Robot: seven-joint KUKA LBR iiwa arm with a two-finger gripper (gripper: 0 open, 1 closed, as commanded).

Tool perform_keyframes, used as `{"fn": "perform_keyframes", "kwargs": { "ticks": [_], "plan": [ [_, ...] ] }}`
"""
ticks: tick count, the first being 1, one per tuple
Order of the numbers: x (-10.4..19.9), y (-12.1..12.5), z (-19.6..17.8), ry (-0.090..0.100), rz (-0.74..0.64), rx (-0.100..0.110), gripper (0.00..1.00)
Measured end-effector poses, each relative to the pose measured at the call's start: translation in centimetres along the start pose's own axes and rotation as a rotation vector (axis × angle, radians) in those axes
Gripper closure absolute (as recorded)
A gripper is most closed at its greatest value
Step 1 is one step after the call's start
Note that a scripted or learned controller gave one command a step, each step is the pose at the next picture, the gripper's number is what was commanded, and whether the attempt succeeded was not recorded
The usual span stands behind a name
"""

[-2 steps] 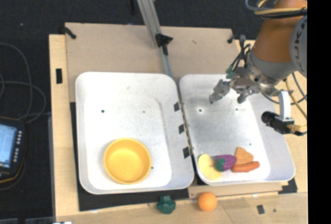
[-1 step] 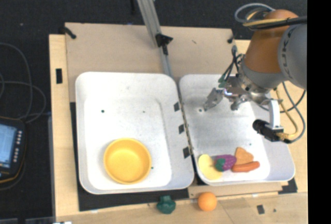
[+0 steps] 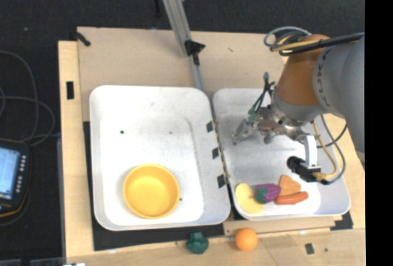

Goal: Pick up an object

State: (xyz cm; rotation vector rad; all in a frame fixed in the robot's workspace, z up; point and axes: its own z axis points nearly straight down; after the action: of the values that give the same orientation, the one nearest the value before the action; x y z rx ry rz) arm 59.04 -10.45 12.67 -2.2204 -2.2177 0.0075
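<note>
My gripper (image 3: 252, 134) hangs over the upper middle of the right bin (image 3: 233, 105). Its fingers look spread and open, with nothing between them. Along the bin's front edge, well below the gripper, lies a cluster of small objects: a pale yellow piece (image 3: 245, 196), a purple and green piece (image 3: 267, 193), an orange wedge (image 3: 289, 184) and a red-orange carrot-shaped piece (image 3: 291, 199). In the left bin (image 3: 123, 105) a yellow bowl (image 3: 151, 190) sits at the front.
An orange ball (image 3: 245, 239) and a small green object (image 3: 197, 243) lie on the bench in front of the bins. A slanted metal pole (image 3: 177, 10) rises behind the bins. Black cables (image 3: 310, 168) hang from the wrist over the right bin.
</note>
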Motion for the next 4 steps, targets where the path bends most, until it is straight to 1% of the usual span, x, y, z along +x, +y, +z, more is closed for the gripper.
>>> {"fn": "perform_keyframes", "kwargs": {
  "ticks": [1,2,3,4],
  "plan": [
    [0.0,0.3,-1.5,0.002,0.005,-0.010,1.00],
    [-0.1,0.9,-7.8,0.000,-0.004,-0.014,1.00],
    [0.5,0.4,-13.3,0.000,-0.005,-0.010,1.00],
    [0.4,0.4,-14.2,0.001,-0.006,-0.009,1.00]
  ]
}}
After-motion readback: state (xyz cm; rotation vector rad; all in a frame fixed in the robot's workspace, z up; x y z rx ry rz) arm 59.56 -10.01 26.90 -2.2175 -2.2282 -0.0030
